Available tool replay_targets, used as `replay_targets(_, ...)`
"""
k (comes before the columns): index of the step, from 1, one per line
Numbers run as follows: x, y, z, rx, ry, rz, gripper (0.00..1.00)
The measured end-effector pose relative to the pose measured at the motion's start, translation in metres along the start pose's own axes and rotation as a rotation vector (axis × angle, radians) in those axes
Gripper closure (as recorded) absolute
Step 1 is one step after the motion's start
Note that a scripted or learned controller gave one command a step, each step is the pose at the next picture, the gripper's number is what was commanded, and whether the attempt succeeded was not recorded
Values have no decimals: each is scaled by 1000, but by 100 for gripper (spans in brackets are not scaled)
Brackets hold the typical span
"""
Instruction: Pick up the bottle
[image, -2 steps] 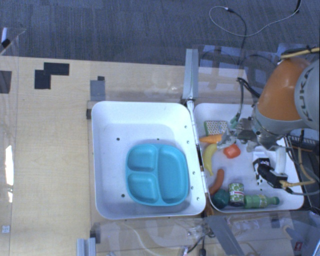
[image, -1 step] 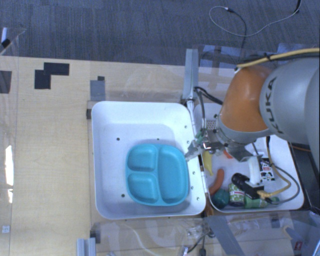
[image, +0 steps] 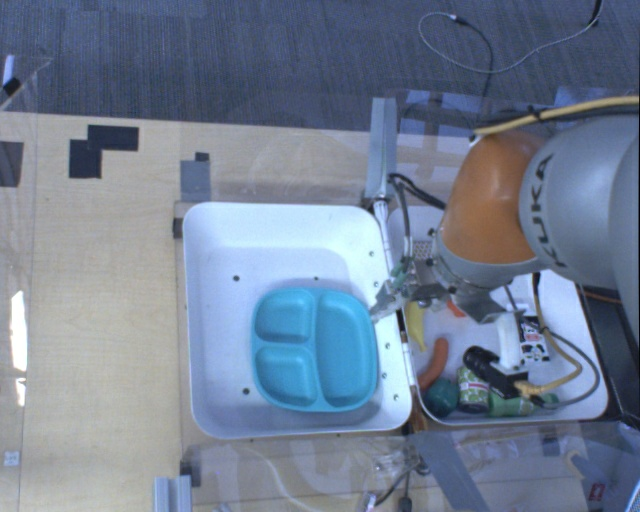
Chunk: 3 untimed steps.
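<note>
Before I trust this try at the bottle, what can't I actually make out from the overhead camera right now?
- Tool: small and cluttered at the bins' shared wall; its state can't be read.
- Bottle: lies in the right bin, partly crossed by a black part and cables.
- Right bin's far half: hidden under the arm.
- Yellow item and orange item: too small to identify.

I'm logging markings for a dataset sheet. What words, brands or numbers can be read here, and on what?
"KUKA": dark letters running down the arm's grey shell, partly cut off at the bend.
White tag with red and black print in the right bin: too small to read.
Green bottle: its label is too blurred to read.
Blue divided plate in the left bin: no text.
</note>
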<state>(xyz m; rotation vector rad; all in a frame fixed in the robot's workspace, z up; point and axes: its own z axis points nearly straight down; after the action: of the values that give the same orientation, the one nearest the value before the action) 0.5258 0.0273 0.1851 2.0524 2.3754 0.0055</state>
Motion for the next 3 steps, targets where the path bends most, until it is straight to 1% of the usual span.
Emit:
replay_targets(1,75,-27,1,2,0,382,0)
replay_targets(2,125,-21,23,4,0,423,0)
replay_targets(3,123,-20,15,1,0,316,0)
